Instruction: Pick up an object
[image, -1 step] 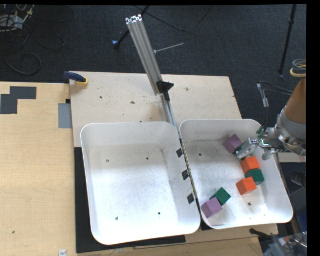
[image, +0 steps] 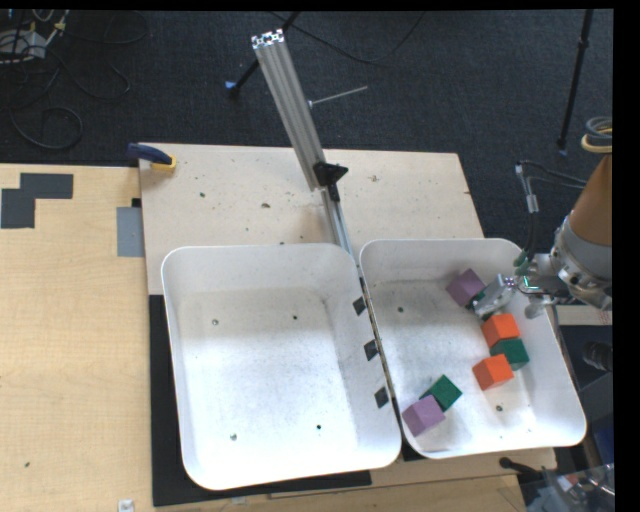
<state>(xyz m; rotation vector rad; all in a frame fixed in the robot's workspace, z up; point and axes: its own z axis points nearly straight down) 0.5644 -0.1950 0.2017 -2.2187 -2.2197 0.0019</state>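
Six small blocks lie in the right bin (image: 560, 420). A purple block (image: 464, 288) sits near the upper middle of that bin, just left of the pincer (image: 497, 297), so close that the tip seems to touch its right side. Just below the pincer is an orange block (image: 500, 326), with a green block (image: 514, 351) against its lower edge and a second orange block (image: 492, 371) touching that one from below-left. Further toward the near-left corner of the bin, a second green block (image: 445, 391) and a second purple block (image: 423, 414) lie pressed together, well apart from the pincer.

The pincer reaches in over the bin's right rim, low over the floor between the upper purple block and the upper orange one. Whether its fingers are spread or closed cannot be told from this angle, and no block is visibly between them.

The left bin (image: 200, 270) stands beside the right one on the tabletop (image: 240, 200). A slanted metal rail (image: 295, 110) rises behind the bins.
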